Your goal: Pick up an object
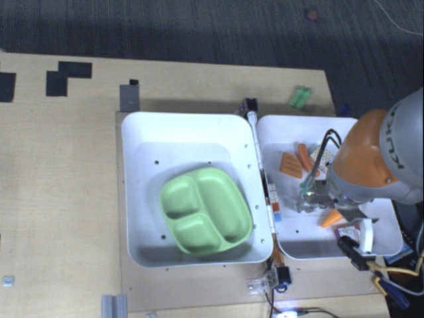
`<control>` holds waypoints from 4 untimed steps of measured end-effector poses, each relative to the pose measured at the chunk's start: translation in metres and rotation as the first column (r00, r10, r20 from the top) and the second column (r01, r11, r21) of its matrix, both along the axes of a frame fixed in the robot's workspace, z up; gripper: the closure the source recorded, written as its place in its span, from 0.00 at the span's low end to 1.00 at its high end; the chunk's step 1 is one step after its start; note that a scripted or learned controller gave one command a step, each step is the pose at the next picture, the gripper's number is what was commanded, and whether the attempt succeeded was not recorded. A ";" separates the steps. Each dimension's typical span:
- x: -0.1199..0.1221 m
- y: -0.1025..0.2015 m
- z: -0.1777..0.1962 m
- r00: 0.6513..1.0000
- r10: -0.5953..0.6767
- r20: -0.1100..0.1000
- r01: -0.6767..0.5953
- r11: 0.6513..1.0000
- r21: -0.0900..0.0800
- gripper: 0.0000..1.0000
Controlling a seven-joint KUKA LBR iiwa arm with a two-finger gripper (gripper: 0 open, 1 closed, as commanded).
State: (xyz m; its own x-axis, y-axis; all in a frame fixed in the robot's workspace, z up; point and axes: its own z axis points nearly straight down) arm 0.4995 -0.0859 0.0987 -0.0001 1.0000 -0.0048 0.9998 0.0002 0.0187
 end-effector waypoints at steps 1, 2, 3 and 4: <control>0.000 0.000 0.000 1.000 0.001 -0.001 -0.001 1.000 0.000 0.00; 0.001 0.001 0.010 1.000 0.002 0.003 -0.002 1.000 0.000 1.00; 0.001 0.001 0.010 1.000 0.002 0.003 -0.002 1.000 0.000 0.00; 0.003 0.002 0.021 1.000 0.004 0.007 -0.004 1.000 0.001 1.00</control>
State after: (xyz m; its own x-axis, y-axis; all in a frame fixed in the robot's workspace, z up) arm 0.5024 -0.0844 0.1195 -0.0039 1.0000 -0.0041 0.9997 0.0040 0.0259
